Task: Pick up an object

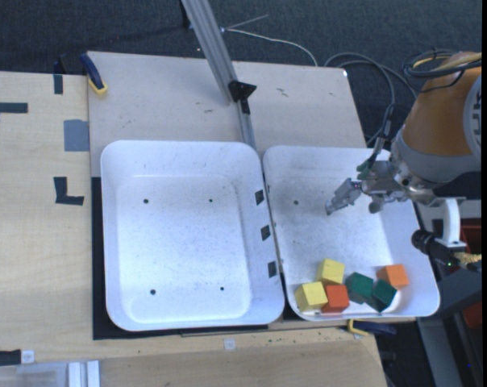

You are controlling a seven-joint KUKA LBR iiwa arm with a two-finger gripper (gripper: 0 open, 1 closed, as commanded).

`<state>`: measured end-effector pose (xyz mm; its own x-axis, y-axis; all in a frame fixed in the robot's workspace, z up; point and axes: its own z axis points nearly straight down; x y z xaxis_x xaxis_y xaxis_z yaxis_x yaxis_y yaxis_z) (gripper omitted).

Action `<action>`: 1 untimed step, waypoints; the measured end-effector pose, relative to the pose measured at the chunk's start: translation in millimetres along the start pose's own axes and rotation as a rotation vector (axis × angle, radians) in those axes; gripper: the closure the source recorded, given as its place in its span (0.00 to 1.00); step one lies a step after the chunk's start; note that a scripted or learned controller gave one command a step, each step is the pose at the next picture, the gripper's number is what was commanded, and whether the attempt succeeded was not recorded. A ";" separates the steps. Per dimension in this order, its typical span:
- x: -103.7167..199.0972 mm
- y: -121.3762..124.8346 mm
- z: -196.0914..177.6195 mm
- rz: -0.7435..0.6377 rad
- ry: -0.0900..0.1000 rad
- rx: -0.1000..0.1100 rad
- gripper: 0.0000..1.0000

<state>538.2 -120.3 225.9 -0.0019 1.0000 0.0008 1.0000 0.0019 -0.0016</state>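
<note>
**Clearance: right bin crowded along near wall, open elsewhere**

Blocks bunch up against the near wall of the right bin (285, 216): two yellow blocks (322, 284), red block (337, 297), two green blocks (370, 289), orange block (396, 276), most touching or just beside each other. Tight gaps there, and the wall blocks approach from the near side. The middle and far floor of that bin is bare. The gripper (346, 196) hangs over the bin's middle, well apart from the cluster. The left bin (114, 216) floor is open. A slanted metal rail (215, 43) crosses the tabletop (163, 95) above the bins' shared far corner. Cables (372, 75) lie at far right.
</note>
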 end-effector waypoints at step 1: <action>18.6 17.1 89.8 0.000 0.000 0.008 0.00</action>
<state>555.1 -101.5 136.1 -0.0019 1.0000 0.0012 1.0000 0.0019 -0.0093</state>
